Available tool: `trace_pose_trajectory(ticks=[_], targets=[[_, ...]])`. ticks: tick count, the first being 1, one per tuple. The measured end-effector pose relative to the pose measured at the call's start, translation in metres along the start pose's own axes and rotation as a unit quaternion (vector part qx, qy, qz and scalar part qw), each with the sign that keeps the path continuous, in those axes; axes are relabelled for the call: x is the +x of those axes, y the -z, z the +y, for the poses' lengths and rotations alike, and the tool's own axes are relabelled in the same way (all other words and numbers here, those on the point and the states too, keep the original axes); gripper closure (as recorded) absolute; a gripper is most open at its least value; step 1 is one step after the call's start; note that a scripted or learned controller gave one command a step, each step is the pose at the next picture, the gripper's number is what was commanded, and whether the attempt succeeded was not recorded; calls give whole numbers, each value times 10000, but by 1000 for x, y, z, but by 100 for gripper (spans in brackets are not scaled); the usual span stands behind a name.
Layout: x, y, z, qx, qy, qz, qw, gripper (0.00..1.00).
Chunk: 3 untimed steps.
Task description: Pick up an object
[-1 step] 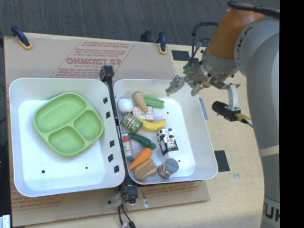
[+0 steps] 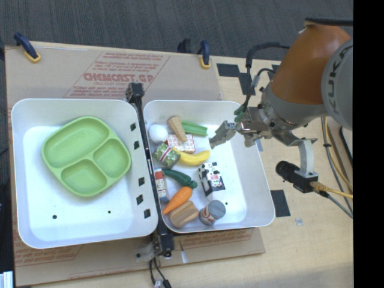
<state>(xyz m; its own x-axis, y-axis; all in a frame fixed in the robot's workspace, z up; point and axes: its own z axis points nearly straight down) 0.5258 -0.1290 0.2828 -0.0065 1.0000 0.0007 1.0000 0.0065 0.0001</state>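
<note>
Gripper (image 2: 223,133) over the right bin (image 2: 255,179), finger state impossible to tell, banana (image 2: 195,157) just below-left, green tray (image 2: 87,155) far left

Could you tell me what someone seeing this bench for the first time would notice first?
Probably the green divided plate, lying alone in the left bin, and the arm's broad orange band at the upper right. Next comes the bright clutter of toy food in the right bin, among it a banana, a carrot and a white egg, with the gripper poised over that bin's upper right part.
</note>
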Motion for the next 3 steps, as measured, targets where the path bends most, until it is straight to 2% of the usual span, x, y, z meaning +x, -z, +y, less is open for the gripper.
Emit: trace_pose_trajectory(ticks=[1, 2, 3], targets=[[-50, -104, 13, 24, -1, -7, 10000, 0], [-64, -172, 4, -56, -3, 4, 10000, 0], [-21, -191, 30, 15, 11, -4, 10000, 0]])
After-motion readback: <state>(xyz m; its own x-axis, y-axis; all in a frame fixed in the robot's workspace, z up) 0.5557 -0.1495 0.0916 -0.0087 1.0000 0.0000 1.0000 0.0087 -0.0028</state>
